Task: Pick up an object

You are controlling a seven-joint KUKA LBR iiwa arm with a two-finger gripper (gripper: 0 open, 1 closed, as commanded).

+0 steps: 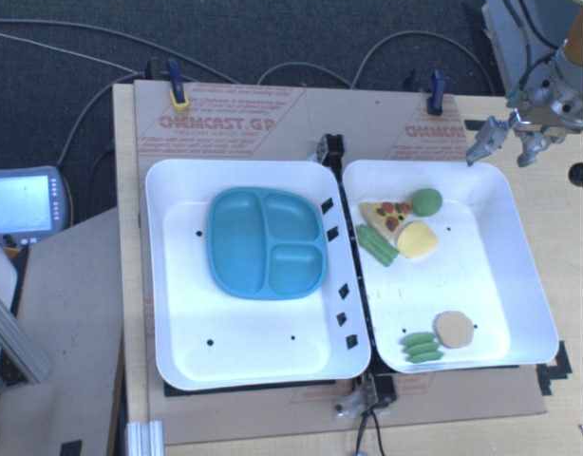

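My gripper hangs above the far right corner of the right bin, its two fingers spread open with nothing between them. In that bin lie a pizza slice, a green ball, a yellow piece and a green bean pod grouped near the far left. A tan round cookie and green pea pods sit near the front edge. The gripper is well above and to the right of all of them.
The left bin holds a blue divided plate. Black clips line the divider between the bins. Two clamps hold the board at the back. A small screen stands at the far left.
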